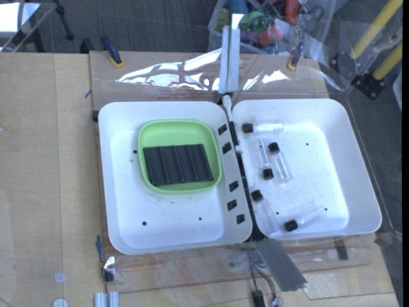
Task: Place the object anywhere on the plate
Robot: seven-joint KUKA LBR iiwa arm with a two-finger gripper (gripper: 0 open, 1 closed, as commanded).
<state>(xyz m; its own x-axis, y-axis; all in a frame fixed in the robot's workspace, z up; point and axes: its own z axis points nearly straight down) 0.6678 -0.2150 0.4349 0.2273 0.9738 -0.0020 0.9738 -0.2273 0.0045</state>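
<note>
On the green plate (180, 130), the dark ribbed block (177, 164) lies flat, long axis left-right.

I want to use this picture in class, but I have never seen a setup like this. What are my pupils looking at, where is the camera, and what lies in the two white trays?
This is a workbench for a robot arm, seen from one fixed camera above it, looking down at a slant. The arm would reach in from the right side of the picture.

Two shallow white bins sit side by side. The left bin holds a green plate, and on the plate lies a dark ribbed block. The right bin holds several small clear vials with black caps, for example one near the top, two in the middle and one near the front.

Behind the bench stands a clear box of colourful toys.

The job is to put an object on the plate.
</note>
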